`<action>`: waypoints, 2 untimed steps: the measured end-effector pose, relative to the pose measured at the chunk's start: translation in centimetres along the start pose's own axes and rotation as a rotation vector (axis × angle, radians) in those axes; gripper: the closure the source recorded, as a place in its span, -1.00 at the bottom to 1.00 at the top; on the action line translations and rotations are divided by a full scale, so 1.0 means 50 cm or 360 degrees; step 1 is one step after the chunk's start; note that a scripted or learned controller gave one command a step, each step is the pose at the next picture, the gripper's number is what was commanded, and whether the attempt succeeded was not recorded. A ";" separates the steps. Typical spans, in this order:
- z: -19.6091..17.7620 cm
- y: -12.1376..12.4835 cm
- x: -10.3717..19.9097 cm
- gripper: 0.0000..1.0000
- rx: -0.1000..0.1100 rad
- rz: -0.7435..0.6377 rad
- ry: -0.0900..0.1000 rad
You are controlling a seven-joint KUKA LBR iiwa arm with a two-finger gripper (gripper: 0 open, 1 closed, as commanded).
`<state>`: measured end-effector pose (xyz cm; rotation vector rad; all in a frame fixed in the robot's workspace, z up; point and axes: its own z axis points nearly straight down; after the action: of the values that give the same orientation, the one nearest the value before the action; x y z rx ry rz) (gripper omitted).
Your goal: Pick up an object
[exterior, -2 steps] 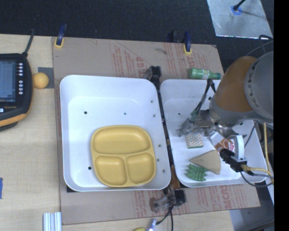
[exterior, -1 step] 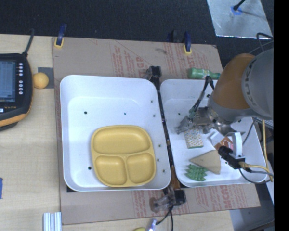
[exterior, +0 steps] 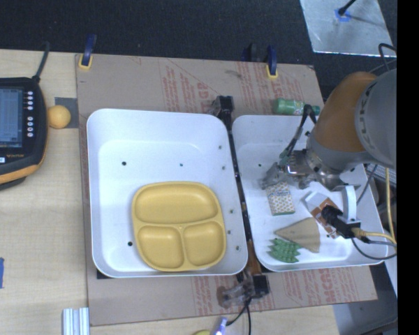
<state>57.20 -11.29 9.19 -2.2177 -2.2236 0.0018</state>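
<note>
My gripper (exterior: 273, 178) hangs low in the right bin (exterior: 255, 145), near its middle left, with the grey and orange arm (exterior: 349, 121) coming in from the right. Just in front of the gripper lies a small white square with a green dotted pattern (exterior: 281, 199), close to the gripper tip; I cannot tell whether they touch. A tan wedge-shaped piece (exterior: 300, 234) lies nearer the front of the bin. A green spiky piece (exterior: 284, 250) sits beside it by the front wall. Nothing shows in the gripper's grasp.
The left bin (exterior: 126, 135) holds a yellow divided plate (exterior: 179, 225) toward its front. A green can-like thing (exterior: 290, 106) lies behind the right bin. Left of the bins, on the bench, are a yellow ball (exterior: 58, 116) and a teach pendant (exterior: 10, 135).
</note>
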 end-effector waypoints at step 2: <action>0.000 0.043 -0.021 -1.00 0.0000 -0.0001 0.0001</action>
<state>59.38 -12.31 9.20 -2.2164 -2.2239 0.0012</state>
